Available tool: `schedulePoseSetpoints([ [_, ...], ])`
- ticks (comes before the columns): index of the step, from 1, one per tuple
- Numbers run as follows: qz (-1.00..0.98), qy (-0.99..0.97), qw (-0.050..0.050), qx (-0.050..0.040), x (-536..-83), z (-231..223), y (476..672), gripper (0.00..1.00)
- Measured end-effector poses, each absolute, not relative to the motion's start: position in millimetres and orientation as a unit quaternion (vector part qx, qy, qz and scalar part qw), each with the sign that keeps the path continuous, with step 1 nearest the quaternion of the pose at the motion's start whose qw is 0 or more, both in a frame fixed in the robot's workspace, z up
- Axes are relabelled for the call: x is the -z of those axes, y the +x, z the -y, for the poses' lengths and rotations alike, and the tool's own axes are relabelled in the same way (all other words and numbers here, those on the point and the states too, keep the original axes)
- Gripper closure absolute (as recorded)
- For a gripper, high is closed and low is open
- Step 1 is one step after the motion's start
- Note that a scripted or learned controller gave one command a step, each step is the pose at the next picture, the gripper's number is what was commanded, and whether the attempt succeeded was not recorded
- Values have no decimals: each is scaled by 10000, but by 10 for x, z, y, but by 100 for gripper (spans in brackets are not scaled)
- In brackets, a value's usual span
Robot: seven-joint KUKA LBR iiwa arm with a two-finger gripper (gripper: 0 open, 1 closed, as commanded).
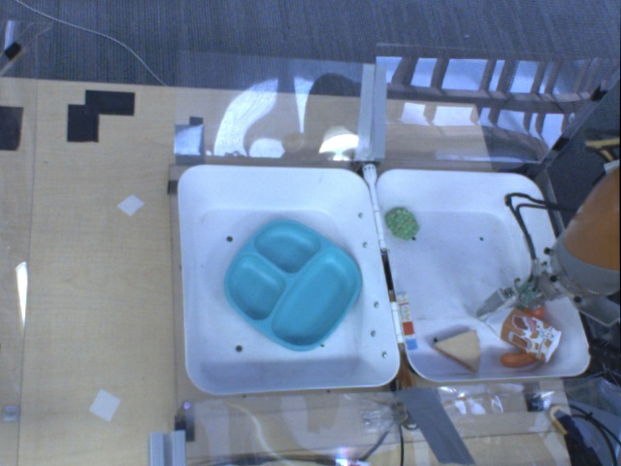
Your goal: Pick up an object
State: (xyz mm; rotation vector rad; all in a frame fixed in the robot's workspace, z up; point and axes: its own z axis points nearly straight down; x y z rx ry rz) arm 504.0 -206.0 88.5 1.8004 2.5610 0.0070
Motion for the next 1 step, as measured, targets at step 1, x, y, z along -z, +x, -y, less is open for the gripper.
schedulePoseSetpoints([
  [1, -8177, 5756, 101, -35, -1014, 2066, 5073, 100],
])
